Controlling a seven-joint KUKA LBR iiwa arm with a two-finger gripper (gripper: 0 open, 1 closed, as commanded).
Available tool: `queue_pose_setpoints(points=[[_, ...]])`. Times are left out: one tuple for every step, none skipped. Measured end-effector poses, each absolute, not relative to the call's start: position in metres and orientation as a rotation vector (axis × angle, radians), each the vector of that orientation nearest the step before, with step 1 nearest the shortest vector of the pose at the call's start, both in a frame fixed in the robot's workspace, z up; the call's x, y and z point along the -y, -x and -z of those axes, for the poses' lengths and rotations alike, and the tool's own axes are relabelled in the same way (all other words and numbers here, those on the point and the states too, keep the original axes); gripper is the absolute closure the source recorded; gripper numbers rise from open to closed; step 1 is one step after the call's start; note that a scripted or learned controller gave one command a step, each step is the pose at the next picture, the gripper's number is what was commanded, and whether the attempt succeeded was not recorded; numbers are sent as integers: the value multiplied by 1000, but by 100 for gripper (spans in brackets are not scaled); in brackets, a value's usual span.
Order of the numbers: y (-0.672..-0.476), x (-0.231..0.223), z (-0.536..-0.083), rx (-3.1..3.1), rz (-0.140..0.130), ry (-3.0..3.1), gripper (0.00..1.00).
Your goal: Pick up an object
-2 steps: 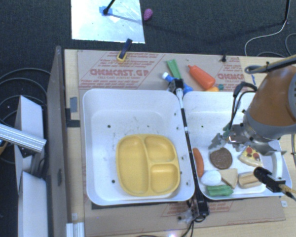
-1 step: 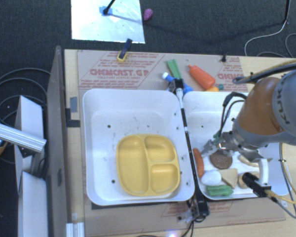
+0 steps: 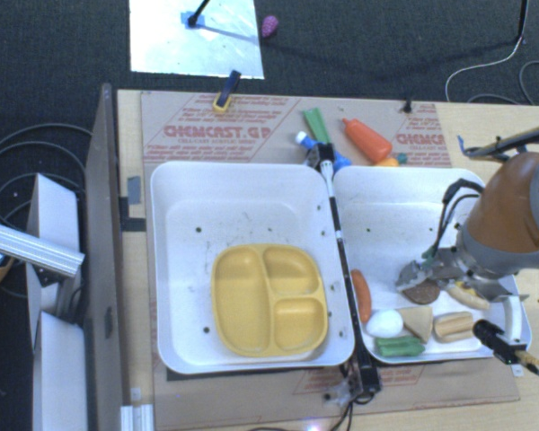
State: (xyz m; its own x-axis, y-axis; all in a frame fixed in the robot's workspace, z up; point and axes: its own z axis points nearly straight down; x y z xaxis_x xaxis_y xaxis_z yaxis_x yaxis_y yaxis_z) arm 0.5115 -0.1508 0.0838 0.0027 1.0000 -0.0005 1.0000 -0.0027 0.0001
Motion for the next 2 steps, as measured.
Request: queue_pose_setpoints(points=[[-513, 147, -95, -2223, -4, -2218, 100], [-527, 103, -206, -2226, -13, -2204, 100]])
